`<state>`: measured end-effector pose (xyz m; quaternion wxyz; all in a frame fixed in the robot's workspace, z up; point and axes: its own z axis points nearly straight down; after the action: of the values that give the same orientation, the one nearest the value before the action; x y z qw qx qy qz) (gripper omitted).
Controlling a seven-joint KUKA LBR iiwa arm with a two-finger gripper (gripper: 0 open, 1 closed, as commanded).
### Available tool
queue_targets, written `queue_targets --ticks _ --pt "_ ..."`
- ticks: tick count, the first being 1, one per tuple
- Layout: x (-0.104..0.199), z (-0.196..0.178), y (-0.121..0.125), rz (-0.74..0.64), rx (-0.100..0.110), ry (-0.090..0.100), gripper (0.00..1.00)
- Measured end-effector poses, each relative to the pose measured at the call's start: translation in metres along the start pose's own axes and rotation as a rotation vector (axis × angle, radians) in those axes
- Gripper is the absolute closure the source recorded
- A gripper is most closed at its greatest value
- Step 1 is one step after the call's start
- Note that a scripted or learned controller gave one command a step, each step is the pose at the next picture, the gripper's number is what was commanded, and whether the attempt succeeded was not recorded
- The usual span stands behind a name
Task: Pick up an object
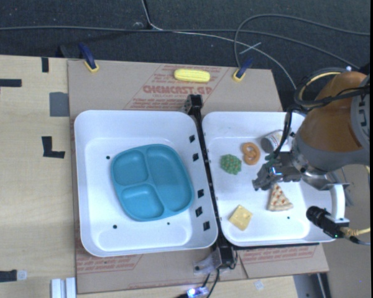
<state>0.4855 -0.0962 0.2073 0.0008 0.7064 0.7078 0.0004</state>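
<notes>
1 fixed camera above (slanted) overlooks both bins.

Arm cut off at the frame's right edge, its wrist hiding the finger state of the gripper, the right bin's far wall, and most of a grey object at centre right.

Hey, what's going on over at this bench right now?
A grey and orange robot arm reaches in from the right over the right-hand bin. Its gripper sits low among toy foods: a pretzel, a green broccoli piece, a pizza slice and a yellow cracker-like square. Nothing is visibly held. The left bin holds a blue divided plate, and a toy corn cob lies on the cardboard behind the bins.
</notes>
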Motion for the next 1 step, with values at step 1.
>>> queue_targets --ticks 1 --pt "0.0001 -0.0372 0.0002 0.001 0.001 0.000 1.00"
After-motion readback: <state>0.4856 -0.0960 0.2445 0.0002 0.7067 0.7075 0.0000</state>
